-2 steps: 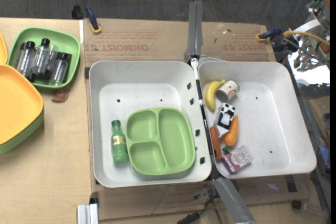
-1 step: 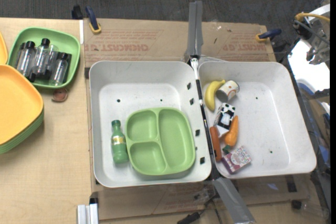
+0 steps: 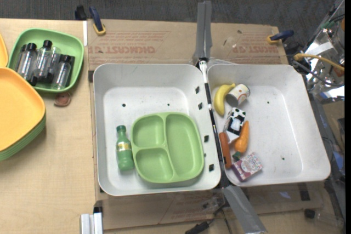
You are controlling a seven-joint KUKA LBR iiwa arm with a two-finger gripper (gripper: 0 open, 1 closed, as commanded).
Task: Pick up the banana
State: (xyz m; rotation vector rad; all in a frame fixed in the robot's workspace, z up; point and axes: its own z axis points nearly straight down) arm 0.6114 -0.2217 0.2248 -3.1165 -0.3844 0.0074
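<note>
The gripper's state cannot be told here. The curved yellow banana (image 3: 221, 98) lies in the right white bin (image 3: 285, 118), against its left wall, touching a small white cup (image 3: 238, 95). I'd grasp across its middle, clear of wall and cup. One banana, two bins, two orange carrots (image 3: 242, 138).

A curved yellow banana (image 3: 220, 98) lies near the right white plastic bin's (image 3: 296, 118) left wall, touching a small white cup (image 3: 238, 95). In the left white plastic bin (image 3: 109, 96), a green divided tray (image 3: 166, 147) sits beside a green bottle (image 3: 124, 148).
</note>
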